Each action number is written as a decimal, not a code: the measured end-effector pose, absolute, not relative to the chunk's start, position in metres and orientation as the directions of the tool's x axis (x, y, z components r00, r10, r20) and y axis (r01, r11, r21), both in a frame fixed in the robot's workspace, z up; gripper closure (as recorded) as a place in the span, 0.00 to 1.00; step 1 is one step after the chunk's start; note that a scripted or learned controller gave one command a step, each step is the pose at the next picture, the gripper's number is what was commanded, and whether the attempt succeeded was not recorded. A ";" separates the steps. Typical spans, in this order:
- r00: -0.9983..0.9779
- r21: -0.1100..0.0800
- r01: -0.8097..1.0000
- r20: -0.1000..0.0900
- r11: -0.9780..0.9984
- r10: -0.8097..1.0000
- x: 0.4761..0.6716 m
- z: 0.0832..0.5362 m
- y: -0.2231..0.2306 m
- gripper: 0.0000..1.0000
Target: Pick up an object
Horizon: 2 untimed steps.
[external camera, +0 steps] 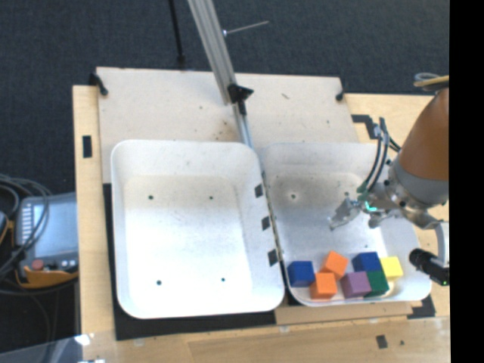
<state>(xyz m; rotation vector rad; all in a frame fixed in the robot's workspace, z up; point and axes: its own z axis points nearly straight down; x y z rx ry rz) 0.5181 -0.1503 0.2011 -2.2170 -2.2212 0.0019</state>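
Robot lab, bench (87,203) w/ bins (128,165), arm (427,146)

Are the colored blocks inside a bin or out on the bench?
Inside. The blocks sit bunched in the right bin, at its near edge.

Even, bright overhead light, soft faint shadows, mild glare on white bins (189,153), slightly soft focus

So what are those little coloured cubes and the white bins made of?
The small coloured cubes look like matte foam or painted wood: flat saturated colour, no glare; I cannot tell which. The two shallow white bins look like moulded plastic, judging by rounded corners and thin raised rims, with a dull, scuffed, speckled finish.
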 end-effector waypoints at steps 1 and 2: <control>0.001 0.002 1.000 0.000 -0.001 1.000 0.519 0.203 -0.151 0.00; 0.002 -0.005 1.000 -0.001 -0.002 1.000 0.517 0.140 -0.149 0.00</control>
